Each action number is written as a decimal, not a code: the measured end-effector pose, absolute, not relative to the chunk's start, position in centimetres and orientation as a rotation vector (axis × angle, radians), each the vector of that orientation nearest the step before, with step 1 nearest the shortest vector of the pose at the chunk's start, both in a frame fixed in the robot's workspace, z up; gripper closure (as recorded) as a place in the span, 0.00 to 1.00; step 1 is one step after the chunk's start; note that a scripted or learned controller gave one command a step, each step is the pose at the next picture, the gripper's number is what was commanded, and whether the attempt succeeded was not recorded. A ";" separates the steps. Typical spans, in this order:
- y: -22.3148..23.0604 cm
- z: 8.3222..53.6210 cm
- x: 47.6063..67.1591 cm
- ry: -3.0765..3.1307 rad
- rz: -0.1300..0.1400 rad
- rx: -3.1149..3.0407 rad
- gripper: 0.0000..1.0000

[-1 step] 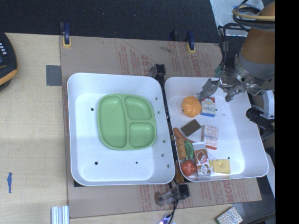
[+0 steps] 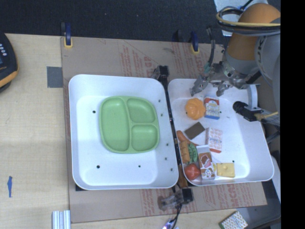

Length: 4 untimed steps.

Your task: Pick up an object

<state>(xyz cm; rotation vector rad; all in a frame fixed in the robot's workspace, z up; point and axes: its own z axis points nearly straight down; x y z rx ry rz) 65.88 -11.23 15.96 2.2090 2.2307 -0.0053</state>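
1. In the camera view, the grey two-finger gripper [image 2: 212, 86] hangs in the upper right of the frame, above the far edge of the right-hand shallow white bin [image 2: 255, 142]; its fingers [image 2: 198, 88] stand apart, with nothing between them
2. Just below the gripper, in the upper part of that bin, lies a round orange toy fruit [image 2: 195, 108], touching a small red-and-white carton [image 2: 212, 108] to its right
3. Lower in the same bin sit a dark brown flat square [image 2: 194, 130], a red-printed white packet [image 2: 215, 140], a yellow cheese-like block [image 2: 225, 170] and a red tomato-like ball [image 2: 192, 171]
4. The left-hand white bin [image 2: 86, 128] holds a pale green compartment plate [image 2: 128, 124] at frame centre
5. Judged from this, the pick is not yet made: descent, closing and lifting are all left; the orange fruit looks the nearest candidate
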 end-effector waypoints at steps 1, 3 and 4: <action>-11.2 9.3 65.0 2.224 -0.004 2.212 0.00; -11.2 9.2 63.8 2.228 -0.009 2.220 0.00; -9.6 9.2 64.6 2.230 -0.003 2.212 0.00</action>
